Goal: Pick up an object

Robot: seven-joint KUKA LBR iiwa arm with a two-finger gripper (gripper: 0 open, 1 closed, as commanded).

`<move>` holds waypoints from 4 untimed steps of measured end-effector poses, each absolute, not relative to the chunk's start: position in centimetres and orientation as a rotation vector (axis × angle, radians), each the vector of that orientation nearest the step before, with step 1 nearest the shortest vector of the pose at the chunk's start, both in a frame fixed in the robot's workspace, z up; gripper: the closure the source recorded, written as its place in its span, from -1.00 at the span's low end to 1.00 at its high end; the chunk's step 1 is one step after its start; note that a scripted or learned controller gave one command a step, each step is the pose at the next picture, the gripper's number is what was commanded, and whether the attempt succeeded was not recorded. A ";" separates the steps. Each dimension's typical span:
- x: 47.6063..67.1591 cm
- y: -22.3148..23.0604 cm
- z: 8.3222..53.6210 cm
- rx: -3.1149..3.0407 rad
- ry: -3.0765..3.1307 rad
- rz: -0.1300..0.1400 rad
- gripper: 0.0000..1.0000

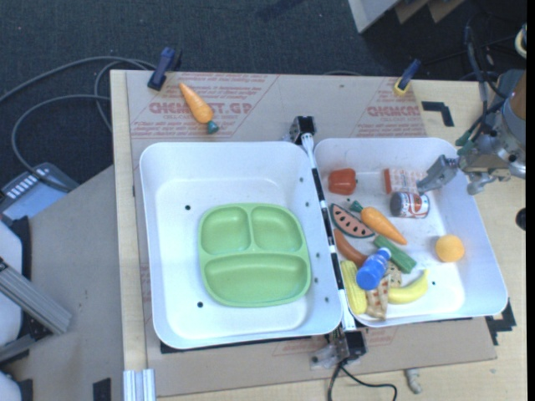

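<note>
Arm [512,132] cut off by right edge; only wrist part in frame. Gripper [435,176] blurred, finger gap unreadable. Can [409,205] partly behind gripper tip, label too small to read. Packet [401,178] print illegible. Corn [354,289] and cracker [379,297] partly under blue bottle [372,269]. Sausage [348,250] half hidden under watermelon slice [352,222]. Board [251,103] lettering faint, reversed.
</note>
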State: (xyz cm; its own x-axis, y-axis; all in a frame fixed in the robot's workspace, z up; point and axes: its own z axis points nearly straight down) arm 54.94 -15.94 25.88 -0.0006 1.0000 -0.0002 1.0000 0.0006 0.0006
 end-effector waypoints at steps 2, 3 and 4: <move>61.6 -16.2 8.3 2.223 2.224 -0.002 -1.00; 57.7 -15.6 8.4 2.222 2.222 0.000 -1.00; 57.8 -15.6 9.5 2.221 2.219 0.003 1.00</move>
State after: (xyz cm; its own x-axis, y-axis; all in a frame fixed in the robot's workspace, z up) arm 57.83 -15.58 9.49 0.0010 1.0000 -0.0002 1.0000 -0.0010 0.0026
